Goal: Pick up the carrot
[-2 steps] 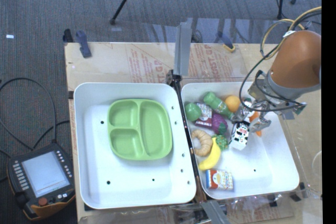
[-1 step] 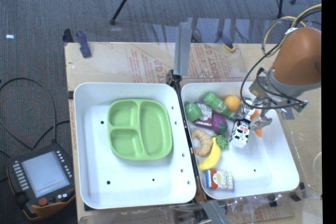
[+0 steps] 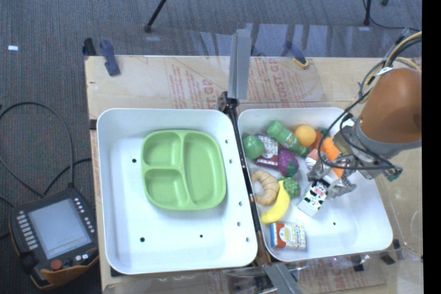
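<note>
We see the carrot [image 3: 330, 147] just up and left of our gripper [image 3: 335, 179]. Its grip state we cannot tell.

Two white bins are sitting side by side on the bench. The left bin [image 3: 117, 217] is holding a green divided plate [image 3: 184, 169]. In the right bin [image 3: 358, 231], the gripper [image 3: 329, 174] is hanging over a crowd of toy food, next to the plate's bin. The carrot [image 3: 330, 148] is lying just above the gripper, beside an orange [image 3: 305, 135]. A small milk carton [image 3: 315, 197] is lying just below the gripper, with a banana [image 3: 278, 205] and a juice box [image 3: 287, 236] further towards the plate.
</note>
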`<state>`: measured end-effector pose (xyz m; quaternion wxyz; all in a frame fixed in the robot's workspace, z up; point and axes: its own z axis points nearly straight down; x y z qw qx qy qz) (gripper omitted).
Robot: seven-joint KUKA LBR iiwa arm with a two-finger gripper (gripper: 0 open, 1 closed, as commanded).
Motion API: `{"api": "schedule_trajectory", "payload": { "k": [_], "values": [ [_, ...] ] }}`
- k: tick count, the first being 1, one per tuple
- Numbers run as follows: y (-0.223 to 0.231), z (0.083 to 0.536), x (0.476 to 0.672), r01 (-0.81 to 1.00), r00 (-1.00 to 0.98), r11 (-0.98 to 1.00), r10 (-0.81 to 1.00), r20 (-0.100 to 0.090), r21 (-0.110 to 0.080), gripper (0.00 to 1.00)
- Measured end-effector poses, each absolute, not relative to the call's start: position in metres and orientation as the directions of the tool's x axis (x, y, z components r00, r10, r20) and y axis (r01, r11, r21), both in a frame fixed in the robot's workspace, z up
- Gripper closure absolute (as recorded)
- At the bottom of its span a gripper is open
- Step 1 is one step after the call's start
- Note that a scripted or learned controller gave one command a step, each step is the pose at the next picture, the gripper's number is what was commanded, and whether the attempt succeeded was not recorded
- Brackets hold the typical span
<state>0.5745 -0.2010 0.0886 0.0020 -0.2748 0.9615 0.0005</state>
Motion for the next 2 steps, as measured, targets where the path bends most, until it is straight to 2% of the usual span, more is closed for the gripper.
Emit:
{"api": "schedule_trajectory", "payload": {
  "k": [1, 2],
  "values": [
    [-0.2111, 0.0891, 0.5441, -0.543, -0.840, 0.840, -0.543, -0.003, 0.000, 1.00],
    [-0.2105, 0.0877, 0.5437, -0.544, -0.839, 0.839, -0.544, -0.002, 0.002, 0.00]
  ]
}}
